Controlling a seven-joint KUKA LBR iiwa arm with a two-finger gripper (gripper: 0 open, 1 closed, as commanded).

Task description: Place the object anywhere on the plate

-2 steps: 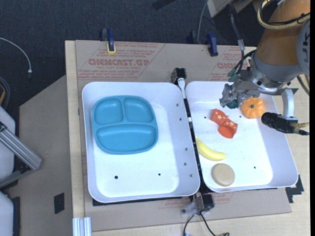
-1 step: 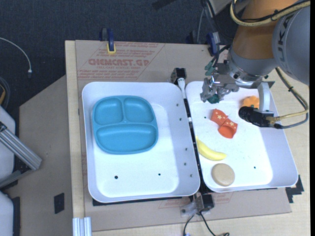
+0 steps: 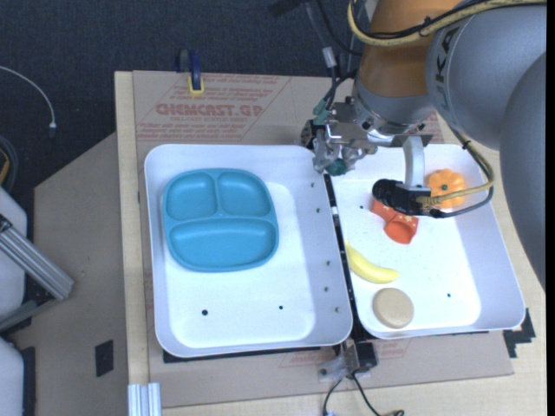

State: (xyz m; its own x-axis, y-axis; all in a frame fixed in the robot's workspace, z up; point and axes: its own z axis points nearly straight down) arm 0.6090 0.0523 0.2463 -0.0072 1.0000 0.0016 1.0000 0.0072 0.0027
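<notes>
Near in the right bin [image 3: 460, 267] lie a bun [image 3: 393, 308] and a banana [image 3: 371, 269], and farther back a red piece [image 3: 401, 224] and an orange fruit [image 3: 446, 184]. None is on the plate [image 3: 221, 219]. Picking looks not yet done, so the next move is to come down over one. The gripper [image 3: 336, 152] hangs farthest, apart from all four. Whether it is open or closed, I cannot tell.

I see bare floor in the left bin [image 3: 260, 310] in front and right of the blue plate [image 3: 221, 219], raised rims [image 3: 335, 232] between bins, right bin [image 3: 460, 267] crowded by banana [image 3: 371, 268], tan disc [image 3: 393, 308], red piece [image 3: 401, 226], orange fruit [image 3: 447, 183], open floor toward its near right corner
</notes>
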